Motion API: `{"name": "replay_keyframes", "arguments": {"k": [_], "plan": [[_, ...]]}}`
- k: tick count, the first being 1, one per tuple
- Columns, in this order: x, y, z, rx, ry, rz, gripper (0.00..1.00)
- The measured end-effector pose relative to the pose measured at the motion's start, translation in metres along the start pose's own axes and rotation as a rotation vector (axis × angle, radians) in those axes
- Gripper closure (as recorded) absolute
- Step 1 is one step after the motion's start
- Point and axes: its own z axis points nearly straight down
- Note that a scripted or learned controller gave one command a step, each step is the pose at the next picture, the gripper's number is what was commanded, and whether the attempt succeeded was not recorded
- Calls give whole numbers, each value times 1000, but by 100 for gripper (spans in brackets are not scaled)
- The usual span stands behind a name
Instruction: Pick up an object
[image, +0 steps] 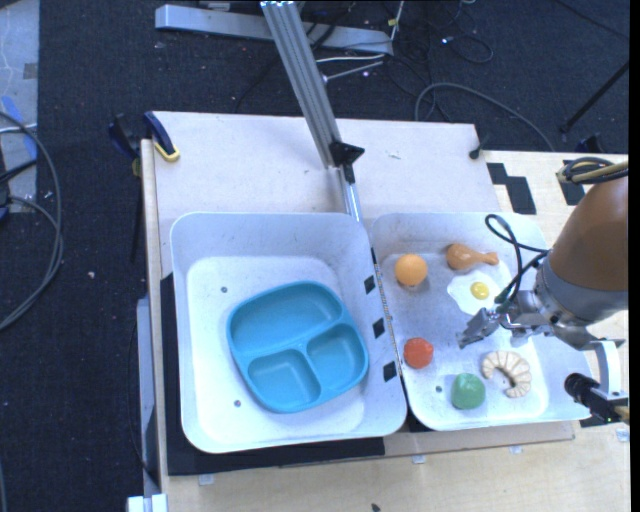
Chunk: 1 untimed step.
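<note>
The right bin holds several toy foods: an orange ball, a chicken drumstick, a fried egg, a red tomato, a green piece and a shrimp. My gripper hangs over the bin's right half, just below the egg and above the shrimp, at the end of the grey arm. Nothing shows between its fingers.
The left bin holds a blue three-compartment tray. A slanted metal bar runs from the top down to the gap between the bins. Cables lie on the dark floor beyond the bench.
</note>
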Motion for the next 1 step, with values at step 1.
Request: {"name": "replay_keyframes", "arguments": {"k": [1], "plan": [[-1,2,60,-9,-4,1,0]]}}
